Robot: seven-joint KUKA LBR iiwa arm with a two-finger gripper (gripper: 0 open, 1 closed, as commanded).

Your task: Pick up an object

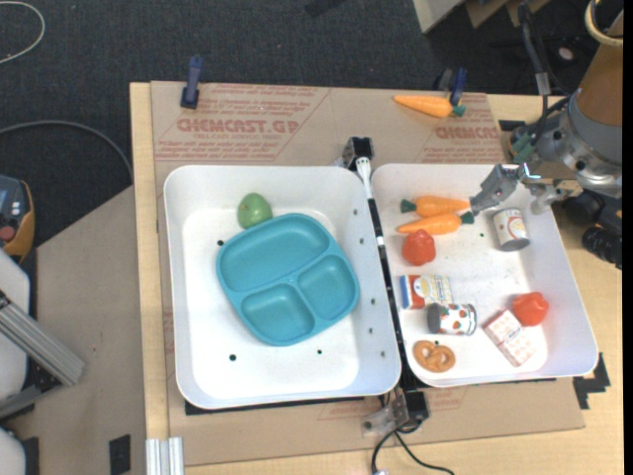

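Camera view, pincer just right of carrots

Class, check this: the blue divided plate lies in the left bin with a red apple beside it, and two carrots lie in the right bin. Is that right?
Not quite. The camera view shows the apple beside the blue divided plate is green, not red. The rest stands: the plate lies in the left bin, and two carrots lie in the right bin.
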